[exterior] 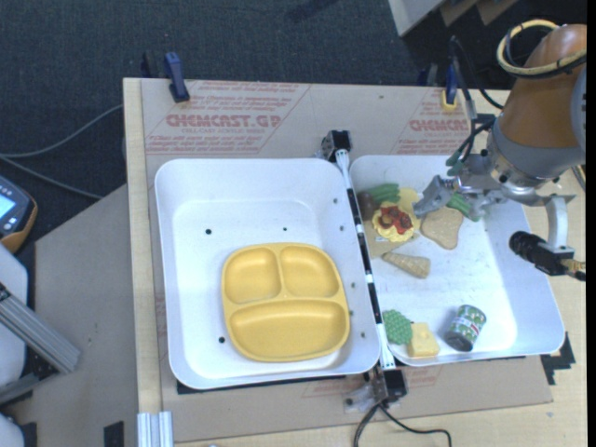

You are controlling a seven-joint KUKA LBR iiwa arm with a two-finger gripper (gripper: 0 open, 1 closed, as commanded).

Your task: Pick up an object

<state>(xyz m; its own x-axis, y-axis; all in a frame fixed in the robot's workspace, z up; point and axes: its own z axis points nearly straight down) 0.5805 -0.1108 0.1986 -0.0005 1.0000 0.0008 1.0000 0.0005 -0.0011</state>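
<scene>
Hovering, choosing a pick.
My claw [453, 196], grip state unclear, hangs over the tan bread-shaped toy slice [441, 228]; next, descend squarely.

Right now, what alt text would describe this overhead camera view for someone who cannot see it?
A grey-and-orange robot arm lowers its gripper over toy food in the right white bin. The left white bin holds a yellow divided plate.
</scene>
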